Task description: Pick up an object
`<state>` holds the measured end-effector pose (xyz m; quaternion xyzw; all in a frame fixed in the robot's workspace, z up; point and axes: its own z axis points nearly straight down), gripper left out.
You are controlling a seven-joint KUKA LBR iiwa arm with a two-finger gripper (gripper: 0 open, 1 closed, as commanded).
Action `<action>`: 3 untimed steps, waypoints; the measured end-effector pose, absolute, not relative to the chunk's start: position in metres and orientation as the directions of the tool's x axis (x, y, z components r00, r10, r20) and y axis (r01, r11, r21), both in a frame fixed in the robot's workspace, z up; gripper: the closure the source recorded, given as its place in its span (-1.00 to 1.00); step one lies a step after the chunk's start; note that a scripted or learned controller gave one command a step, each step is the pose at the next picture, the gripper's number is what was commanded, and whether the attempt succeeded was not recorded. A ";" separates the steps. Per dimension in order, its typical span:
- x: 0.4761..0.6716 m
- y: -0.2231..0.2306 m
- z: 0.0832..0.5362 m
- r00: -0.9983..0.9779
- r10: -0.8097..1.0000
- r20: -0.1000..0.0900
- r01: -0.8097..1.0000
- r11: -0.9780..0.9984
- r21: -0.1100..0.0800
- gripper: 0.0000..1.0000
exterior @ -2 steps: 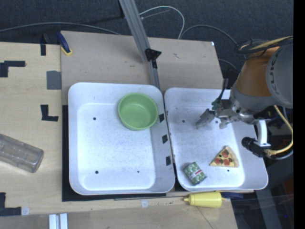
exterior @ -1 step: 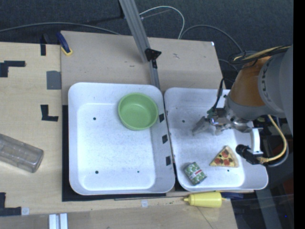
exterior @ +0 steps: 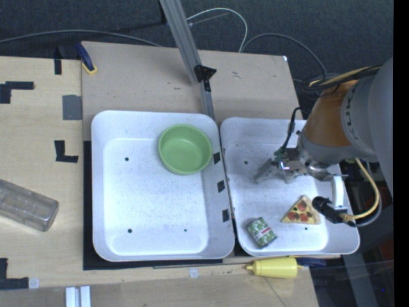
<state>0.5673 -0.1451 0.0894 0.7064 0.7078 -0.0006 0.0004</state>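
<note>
The claw (exterior: 271, 170) hangs low over the right bin (exterior: 252, 133), near its middle, with its two grey fingers spread apart and nothing between them. As far as the view tells, the pick is not yet made: every candidate object lies free on a bin floor. Closest is the pizza slice toy (exterior: 301, 212), below and slightly right of the claw in the same bin, flat on the floor and clear of the fingers. The small green packet (exterior: 261, 231) sits further down, almost straight below the claw, close to the bin's near rim. The green bowl (exterior: 185, 148) rests upright in the left bin (exterior: 115, 190), well off to the claw's left and across the divider. A yellow bottle (exterior: 276, 268) lies on the bench outside the bins, beyond the packet. Judging by this, what remains is the whole of the job: settle over one object, descend, close on it and lift. The pizza slice looks the shortest reach, though it may prove hard to pinch.
</note>
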 end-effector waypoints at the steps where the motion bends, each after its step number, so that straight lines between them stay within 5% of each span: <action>1: 0.567 -0.144 0.099 -0.003 1.000 0.000 1.000 0.003 -0.001 1.00; 3: 0.574 -0.151 0.201 -0.002 1.000 -0.001 1.000 0.002 0.004 1.00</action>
